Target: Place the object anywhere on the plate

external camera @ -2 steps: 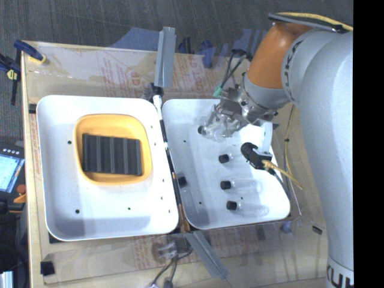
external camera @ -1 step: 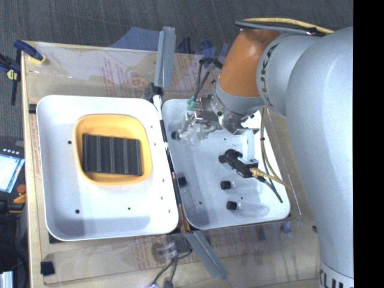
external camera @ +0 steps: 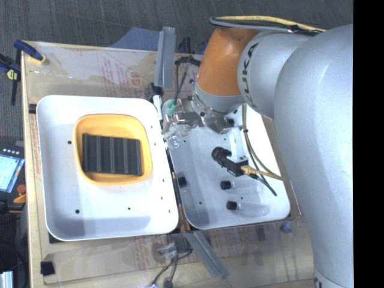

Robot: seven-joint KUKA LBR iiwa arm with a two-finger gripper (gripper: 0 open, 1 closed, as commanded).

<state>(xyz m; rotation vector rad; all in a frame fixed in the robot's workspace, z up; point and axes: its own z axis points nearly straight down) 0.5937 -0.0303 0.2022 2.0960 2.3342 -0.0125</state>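
Camera view — gripper (external camera: 173, 125) at right bin's (external camera: 204, 215) left edge — plate (external camera: 90, 125) apart.

Floor (external camera: 78, 8): dark grey carpet, ribbed texture
Desk (external camera: 96, 71): pale wood, printed red markings; blue clamp (external camera: 30, 50) at far left corner
Left edge: small lit screen (external camera: 9, 170)

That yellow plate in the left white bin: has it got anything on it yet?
Cannot tell. The yellow plate shows a dark ribbed rectangle at its centre, either a separate object or part of the plate.
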